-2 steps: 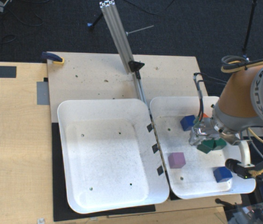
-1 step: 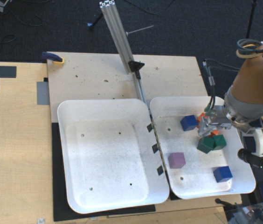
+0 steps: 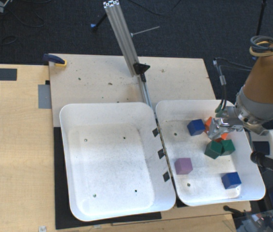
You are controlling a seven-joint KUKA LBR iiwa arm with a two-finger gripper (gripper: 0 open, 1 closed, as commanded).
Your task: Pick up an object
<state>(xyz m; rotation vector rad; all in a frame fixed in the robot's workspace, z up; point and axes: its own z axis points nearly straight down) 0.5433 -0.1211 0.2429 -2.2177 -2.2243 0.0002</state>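
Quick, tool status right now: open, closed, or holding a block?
Tool: down in the right bin, over the orange block and green blocks; open or closed cannot be told, and no block is seen held.

Dark carpet floor [image 3: 185, 13] w/ cables, light wood bench [image 3: 15, 153], slanted aluminium rail [image 3: 122, 35]

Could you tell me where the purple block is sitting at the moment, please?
The purple block lies in the right bin, near its left wall, below the blue block and left of the green block.
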